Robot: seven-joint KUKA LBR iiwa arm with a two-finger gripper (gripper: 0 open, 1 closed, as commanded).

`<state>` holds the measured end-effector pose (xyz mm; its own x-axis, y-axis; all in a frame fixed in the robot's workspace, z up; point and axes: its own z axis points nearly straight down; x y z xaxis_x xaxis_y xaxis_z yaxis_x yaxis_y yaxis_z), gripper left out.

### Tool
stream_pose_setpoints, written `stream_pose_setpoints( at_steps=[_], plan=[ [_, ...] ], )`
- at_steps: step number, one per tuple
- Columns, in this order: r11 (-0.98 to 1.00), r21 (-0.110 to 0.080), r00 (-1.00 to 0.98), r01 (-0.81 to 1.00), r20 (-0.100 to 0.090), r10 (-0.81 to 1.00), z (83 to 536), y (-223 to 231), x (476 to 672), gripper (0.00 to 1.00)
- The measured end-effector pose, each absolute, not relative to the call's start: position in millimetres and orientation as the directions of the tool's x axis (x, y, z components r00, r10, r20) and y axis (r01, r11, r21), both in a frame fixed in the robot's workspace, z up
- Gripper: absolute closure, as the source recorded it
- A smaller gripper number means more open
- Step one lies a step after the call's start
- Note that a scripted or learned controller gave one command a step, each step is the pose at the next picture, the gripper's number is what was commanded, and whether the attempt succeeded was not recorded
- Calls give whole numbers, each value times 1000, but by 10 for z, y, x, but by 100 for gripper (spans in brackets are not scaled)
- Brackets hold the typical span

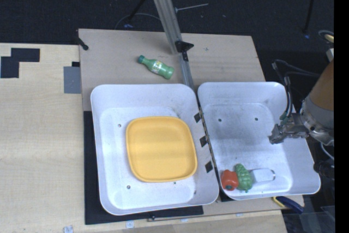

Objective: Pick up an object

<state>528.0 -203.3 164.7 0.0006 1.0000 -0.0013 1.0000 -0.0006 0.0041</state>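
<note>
Nearest my camera, at the front of the right bin [256, 98], I see a small cluster of toys: a red piece [229, 179] touching a green knobbly piece [244, 177], with a white piece [263, 175] just beside them on the right. They lie against the bin's front wall, close to the divide between the two bins. Any of them would serve as the thing to pick up, and none is in the tool's grip.

My tool [278, 135] sits at the right side of that same bin, reaching in from the right edge of the view, above the bin floor and well apart from the toy cluster, which lies nearer the camera and to the left of it. From this angle I cannot tell how far apart its tips are; I see nothing held between them. Cables loop behind the wrist.

On my left, the other bin [109, 101] holds a yellow square plate [161, 148] with rounded corners, lying flat near the middle.

Behind the bins, on the bare bench [229, 57], a green bottle [156, 67] lies on its side, apart from everything else. A grey metal rail [166, 11] slants up from the bench near the join of the two bins.
</note>
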Motion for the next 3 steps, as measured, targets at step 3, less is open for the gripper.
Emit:
stream_pose_setpoints(
  at_steps=[3],
  plan=[
    [4, 0, -4, 1000, 1, 1000, 2474, -1493, 5255, 100]
  ],
)
